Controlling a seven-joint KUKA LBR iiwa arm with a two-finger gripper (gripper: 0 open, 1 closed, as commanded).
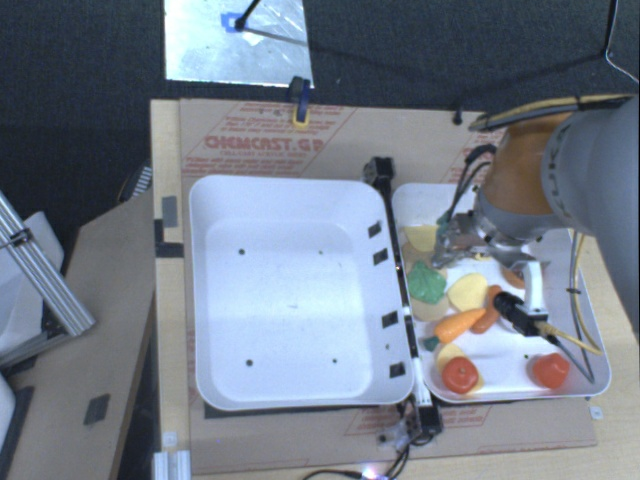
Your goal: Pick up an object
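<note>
Reaching in from the right, the grey arm (560, 183) hangs over the right bin (590, 373), its hand (452, 245) low among the toy food; whether the hand is wide or narrow I cannot tell; beside it lie a green piece (426, 284), a carrot (460, 324), a yellow piece (467, 292) and two tomatoes (460, 374); the left bin (290, 298) rests alongside on the surface (260, 133).

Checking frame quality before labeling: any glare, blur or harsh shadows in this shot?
Camera view: lighting is even and soft, with faint shadows along the walls of the left bin. The foil sheet at the top shows bright glare. The arm looks slightly soft at close range. The toy foods, such as the carrot, are small but distinguishable. The dark floor lacks detail.
</note>
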